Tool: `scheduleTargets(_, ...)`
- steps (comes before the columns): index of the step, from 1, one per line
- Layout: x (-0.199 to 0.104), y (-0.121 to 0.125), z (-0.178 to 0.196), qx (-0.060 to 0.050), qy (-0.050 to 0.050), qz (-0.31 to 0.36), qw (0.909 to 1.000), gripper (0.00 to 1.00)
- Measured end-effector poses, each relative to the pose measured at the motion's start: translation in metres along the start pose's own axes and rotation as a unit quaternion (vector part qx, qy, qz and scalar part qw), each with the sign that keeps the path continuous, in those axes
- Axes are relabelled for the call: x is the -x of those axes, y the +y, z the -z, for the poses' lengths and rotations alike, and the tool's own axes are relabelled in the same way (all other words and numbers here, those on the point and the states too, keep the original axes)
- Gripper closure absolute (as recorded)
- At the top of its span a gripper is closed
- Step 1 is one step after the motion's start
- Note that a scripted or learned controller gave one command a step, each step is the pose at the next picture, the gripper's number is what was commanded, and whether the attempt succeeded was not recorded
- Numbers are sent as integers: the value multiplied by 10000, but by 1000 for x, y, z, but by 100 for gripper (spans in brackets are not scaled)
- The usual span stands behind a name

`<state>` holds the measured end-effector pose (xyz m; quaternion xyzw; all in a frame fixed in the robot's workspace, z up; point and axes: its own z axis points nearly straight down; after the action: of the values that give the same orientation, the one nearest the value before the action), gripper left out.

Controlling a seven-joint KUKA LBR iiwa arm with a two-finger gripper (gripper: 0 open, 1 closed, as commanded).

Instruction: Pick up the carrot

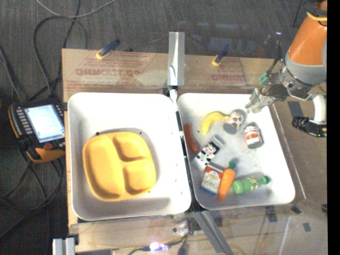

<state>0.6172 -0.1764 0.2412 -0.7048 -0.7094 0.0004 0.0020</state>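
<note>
The carrot (227,180) lies in the right bin (284,158), toward its near edge, orange body with a green top. Its long axis runs steeply in the view: green end up and slightly right, tip down and slightly left. It is crowded: a small carton (211,179) touches or sits just beside its left flank, and a green bottle (251,185) lies just beside its right flank, roughly crosswise to it. The pincer (256,101) hangs over the far right corner of the same bin, near a tipped can (234,122) and a second can (253,136), well apart from the carrot. Nothing sits between the pincer's tips; whether they are spread or pressed together cannot be told from this view. Judgement: the carrot lies toward the camera and somewhat left of the pincer, so the move turns on crossing the bin toward its near edge and closing across the carrot's short width, where the neighbours leave little room.
</note>
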Motion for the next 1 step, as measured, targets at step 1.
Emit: scheduleTargets(1,0,0,0,-1,-4,-2,10000,0)
